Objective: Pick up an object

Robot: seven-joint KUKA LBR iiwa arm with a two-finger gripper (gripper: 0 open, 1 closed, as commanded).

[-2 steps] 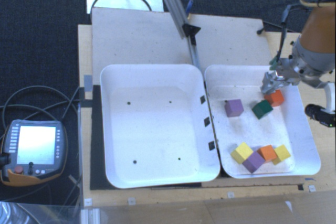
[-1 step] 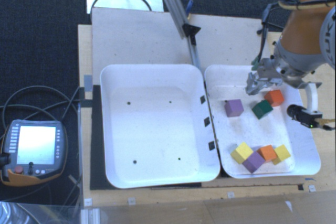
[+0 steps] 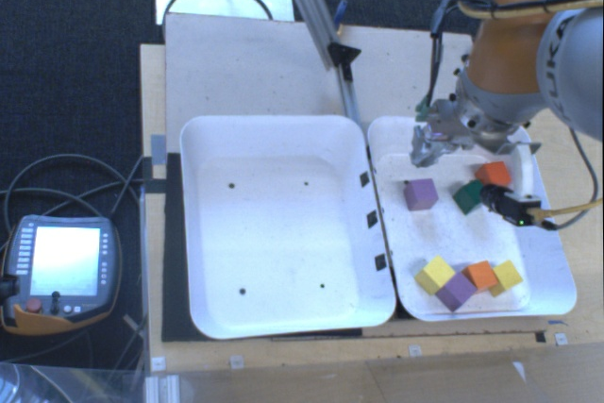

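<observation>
Yellow, purple and orange showed nearest the camera: four blocks lay bunched at the front of the right bin [image 3: 552, 293], a yellow block [image 3: 436, 274] touching a purple one [image 3: 456, 291], then an orange block [image 3: 481, 275] and a second yellow block [image 3: 507, 276]. Farther back, alone on bare white, sat another purple block [image 3: 421, 194], with a green block [image 3: 468, 196] beside it and a red-orange block [image 3: 493, 173] just behind that, partly under the arm's fittings. That made seven blocks: two yellow, two purple, one orange, one green, one red-orange. The left bin [image 3: 274, 231] stood alongside, its rim touching the right one's. At the far end of the right bin the hand [image 3: 427, 146] hung, pointing down; whether its fingers were apart or together could not be told, and nothing was seen between them. The lone purple block lay just in front of the hand, towards the camera, the nearest candidate; a short move forward and down looked sufficient. The bench [image 3: 255, 71] stretched beyond.
</observation>
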